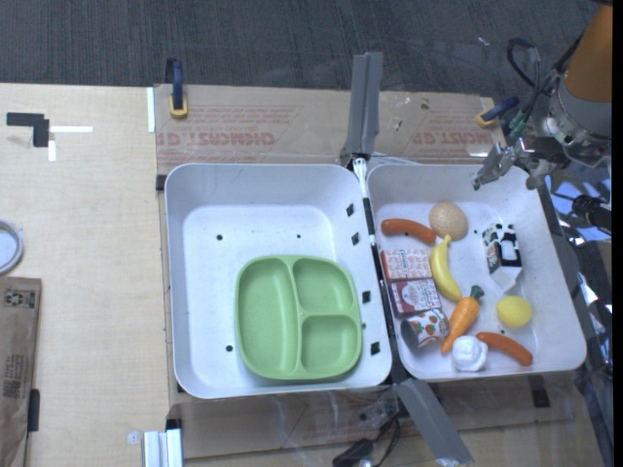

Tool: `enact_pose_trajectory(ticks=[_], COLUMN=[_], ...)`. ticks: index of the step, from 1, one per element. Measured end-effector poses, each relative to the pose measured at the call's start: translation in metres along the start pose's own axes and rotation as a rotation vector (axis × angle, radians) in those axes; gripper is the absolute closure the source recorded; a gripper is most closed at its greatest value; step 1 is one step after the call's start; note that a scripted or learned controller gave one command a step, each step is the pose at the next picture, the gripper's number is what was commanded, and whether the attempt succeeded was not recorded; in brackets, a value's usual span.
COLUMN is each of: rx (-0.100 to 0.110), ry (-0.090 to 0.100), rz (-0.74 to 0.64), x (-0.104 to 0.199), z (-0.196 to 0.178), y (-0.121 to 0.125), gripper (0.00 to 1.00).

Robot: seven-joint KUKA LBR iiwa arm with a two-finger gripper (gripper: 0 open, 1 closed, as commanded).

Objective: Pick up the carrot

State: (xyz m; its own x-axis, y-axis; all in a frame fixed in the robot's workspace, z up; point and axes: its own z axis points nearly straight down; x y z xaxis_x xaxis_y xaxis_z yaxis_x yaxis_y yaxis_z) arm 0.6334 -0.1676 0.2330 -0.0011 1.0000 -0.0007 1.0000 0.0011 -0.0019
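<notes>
pale wood and cardboard cover the counter [88,222], and beyond its far edge we see dark floor. two white bins sit side by side on it. the left bin [195,261] carries a green divided plate [297,316] toward its near edge. the right bin [560,290] holds the clutter.

going down in size inside that right bin: a yellow banana [445,269] lies near the middle; two small printed cartons [411,278] sit against the left wall; a tan egg-shaped piece [449,219] rests toward the far edge with a red-orange sausage shape [409,229] beside it; another such sausage [505,347] lies at the near right corner. the carrot [460,322], orange with a green top, lies toward the near edge, just beside the banana's lower end and touching or nearly touching a white round piece [470,354]. a lemon [514,310] sits near it on the right, and a small black-and-white item [501,246] lies further back.

the arm enters at the far right corner, and the hand [511,163] hangs over the bin's far rim. we cannot tell how wide it stands.

we judge the move turns on this: the carrot lies well apart from the hand, toward the near edge and a little left, its long axis running from green top at far right down to its tip at near left. the hand would need to cross the bin and close across that axis, with neighbours crowding both sides.
</notes>
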Motion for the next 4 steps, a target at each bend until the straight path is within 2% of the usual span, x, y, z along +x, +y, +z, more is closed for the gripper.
enact_pose_trajectory(ticks=[1, 2, 3, 4], rx=[0.000, -0.001, 0.000, -0.001], ry=[0.001, 0.001, 0.002, 0.002], rz=[-0.251, -0.481, -0.480, -0.476], x=[0.018, 0.031, 0.011, 0.011], z=[0.080, 0.105, 0.143, 0.134], y=[-0.055, -0.094, -0.156, -0.155], gripper=[0.00, 0.00, 0.00, 1.00])
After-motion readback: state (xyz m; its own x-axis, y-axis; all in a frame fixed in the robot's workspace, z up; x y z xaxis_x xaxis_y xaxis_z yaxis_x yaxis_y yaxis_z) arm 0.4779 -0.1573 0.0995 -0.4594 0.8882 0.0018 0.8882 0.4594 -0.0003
